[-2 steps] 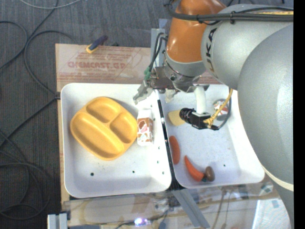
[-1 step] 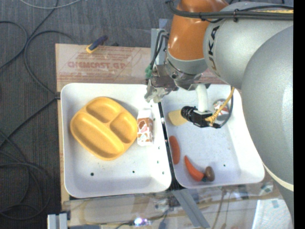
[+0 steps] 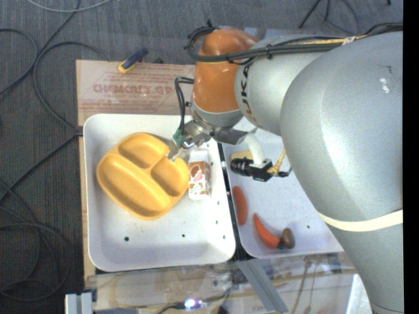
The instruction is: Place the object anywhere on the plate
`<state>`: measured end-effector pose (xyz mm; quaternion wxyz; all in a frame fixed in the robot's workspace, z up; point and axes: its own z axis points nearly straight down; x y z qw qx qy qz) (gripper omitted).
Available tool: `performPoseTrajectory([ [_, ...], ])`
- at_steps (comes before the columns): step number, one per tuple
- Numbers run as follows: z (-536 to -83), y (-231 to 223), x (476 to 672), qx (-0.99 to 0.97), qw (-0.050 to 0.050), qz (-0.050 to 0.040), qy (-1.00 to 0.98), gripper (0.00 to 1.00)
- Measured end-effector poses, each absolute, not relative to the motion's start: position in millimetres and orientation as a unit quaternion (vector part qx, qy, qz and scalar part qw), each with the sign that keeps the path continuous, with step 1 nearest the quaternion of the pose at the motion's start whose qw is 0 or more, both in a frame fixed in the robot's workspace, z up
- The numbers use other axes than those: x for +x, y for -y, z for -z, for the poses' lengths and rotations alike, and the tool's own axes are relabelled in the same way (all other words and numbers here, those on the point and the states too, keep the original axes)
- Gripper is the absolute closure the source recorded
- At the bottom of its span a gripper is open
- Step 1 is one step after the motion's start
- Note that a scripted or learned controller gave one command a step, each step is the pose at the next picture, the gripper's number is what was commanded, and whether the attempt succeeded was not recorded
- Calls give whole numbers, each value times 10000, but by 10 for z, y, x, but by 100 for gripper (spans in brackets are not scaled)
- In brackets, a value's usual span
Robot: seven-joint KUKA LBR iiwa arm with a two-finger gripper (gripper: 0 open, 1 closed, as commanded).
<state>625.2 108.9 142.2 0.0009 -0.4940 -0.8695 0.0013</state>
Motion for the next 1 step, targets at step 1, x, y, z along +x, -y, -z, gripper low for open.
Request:
performPoseTrajectory([
  [1, -1424, -1089, 6253, -4939, 8, -11, 8695, 0],
])
